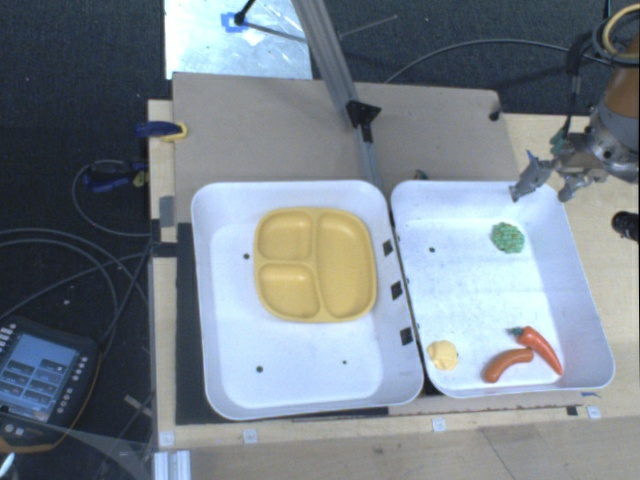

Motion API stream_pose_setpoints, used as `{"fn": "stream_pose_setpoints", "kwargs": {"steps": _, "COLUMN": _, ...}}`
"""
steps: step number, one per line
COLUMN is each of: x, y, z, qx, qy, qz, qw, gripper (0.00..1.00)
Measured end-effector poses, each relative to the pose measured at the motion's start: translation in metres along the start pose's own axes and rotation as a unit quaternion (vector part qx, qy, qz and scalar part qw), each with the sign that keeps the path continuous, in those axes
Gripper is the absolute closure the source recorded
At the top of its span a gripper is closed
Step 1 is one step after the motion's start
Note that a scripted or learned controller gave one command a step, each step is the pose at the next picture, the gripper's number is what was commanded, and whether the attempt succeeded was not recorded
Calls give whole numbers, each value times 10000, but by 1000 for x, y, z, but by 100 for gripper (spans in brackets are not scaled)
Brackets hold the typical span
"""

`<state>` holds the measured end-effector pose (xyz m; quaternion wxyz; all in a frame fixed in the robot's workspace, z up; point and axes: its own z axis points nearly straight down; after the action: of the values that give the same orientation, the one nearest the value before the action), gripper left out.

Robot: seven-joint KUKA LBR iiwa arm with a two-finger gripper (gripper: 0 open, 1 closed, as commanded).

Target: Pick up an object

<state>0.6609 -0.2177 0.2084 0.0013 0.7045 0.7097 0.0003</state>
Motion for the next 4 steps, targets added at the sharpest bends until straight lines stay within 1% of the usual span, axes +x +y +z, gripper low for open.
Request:
{"fn": "stream_pose_setpoints", "kwargs": {"steps": 1, "x": 0, "y": 0, "z": 0, "qx": 3, "qy": -5, "qz": -2, "qw": 10000, "gripper": 0}}
{"fn": "stream_pose_setpoints", "kwargs": {"steps": 2, "x": 0, "y": -3, "z": 62, "qx": 27, "qy": 7, "qz": 12, "qw": 10000, "gripper": 0}}
{"fn": "stream_pose_setpoints", "kwargs": {"steps": 3, "x": 1, "y": -3, "z": 114, "qx": 18, "qy": 4, "qz": -5, "qw": 10000, "gripper": 0}}
{"fn": "stream_pose_setpoints", "kwargs": {"steps": 4, "x": 0, "y": -1, "z": 99, "qx": -17, "qy": -16, "qz": -18, "qw": 10000, "gripper": 100}}
